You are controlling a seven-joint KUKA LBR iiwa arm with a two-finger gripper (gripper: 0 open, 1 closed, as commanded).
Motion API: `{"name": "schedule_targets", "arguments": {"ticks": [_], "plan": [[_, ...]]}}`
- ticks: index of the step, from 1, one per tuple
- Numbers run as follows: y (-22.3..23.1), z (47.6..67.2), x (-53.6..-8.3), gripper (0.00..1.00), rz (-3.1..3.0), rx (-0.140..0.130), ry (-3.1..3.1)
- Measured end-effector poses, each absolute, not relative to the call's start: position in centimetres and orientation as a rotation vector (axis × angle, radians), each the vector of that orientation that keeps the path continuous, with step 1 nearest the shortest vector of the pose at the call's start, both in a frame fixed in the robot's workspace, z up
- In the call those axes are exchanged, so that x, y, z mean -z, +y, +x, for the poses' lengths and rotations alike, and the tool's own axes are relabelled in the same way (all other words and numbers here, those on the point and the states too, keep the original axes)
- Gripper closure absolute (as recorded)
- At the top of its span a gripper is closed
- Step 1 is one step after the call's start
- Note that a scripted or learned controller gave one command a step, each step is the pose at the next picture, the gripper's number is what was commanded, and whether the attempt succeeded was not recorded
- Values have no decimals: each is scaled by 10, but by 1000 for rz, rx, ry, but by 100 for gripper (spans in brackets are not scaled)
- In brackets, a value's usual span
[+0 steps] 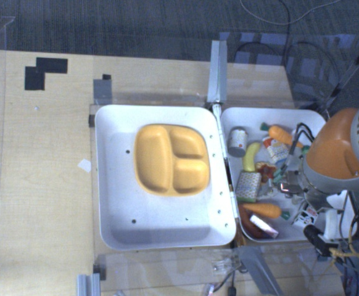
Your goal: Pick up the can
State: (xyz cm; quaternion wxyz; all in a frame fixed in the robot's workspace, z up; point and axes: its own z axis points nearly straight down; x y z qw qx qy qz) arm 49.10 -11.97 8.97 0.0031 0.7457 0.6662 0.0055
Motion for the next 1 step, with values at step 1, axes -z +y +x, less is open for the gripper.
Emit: {"name": "schedule_targets", "arguments": {"ticks": [1], "plan": [[-145,589,-88,0,2655,-13,1667]]}}
